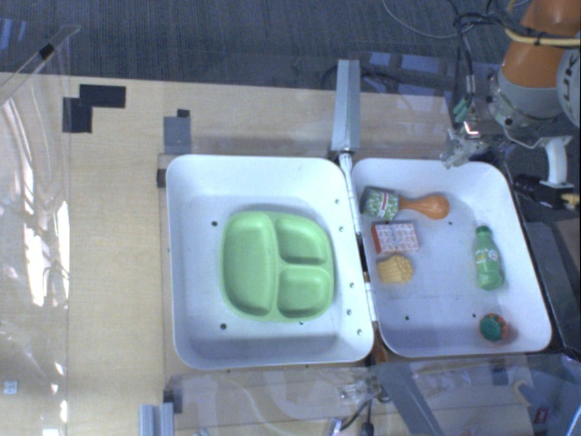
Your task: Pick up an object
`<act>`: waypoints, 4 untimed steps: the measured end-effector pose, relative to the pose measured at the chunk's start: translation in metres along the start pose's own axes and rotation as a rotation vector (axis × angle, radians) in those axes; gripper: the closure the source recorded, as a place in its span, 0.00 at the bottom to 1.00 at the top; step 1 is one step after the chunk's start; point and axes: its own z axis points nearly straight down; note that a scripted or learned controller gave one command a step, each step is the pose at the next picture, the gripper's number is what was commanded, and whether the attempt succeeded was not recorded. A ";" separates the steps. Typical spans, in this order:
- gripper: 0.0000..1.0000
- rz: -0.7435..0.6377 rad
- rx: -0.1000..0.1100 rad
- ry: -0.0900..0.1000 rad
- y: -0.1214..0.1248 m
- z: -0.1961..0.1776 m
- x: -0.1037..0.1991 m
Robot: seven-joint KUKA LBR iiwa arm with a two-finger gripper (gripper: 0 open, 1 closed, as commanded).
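green plastic bottle [488,257] lies flat in the right white bin [531,271], well apart from the other toys, so it's an easy grab. gripper [457,151] hovers over the bin's top rim, carrying nothing.

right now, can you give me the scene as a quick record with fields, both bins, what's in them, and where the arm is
left bin: holds a green divided tray, lying flat near the middle
right bin: holds six small items
far left of right bin: green can with an orange drumstick beside it
below those: red-and-white packet, then a yellow snack
right side: green bottle, lying lengthwise
near right corner: small red-and-green item
arm: above the right bin's far right corner
gripper: over the bin's far rim, nothing seen in it
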 end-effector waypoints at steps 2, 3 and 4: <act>0.00 0.001 0.000 0.001 0.000 0.132 0.008; 0.00 0.053 -0.003 -0.001 -0.044 0.139 -0.035; 1.00 0.050 -0.007 0.000 -0.041 0.130 -0.033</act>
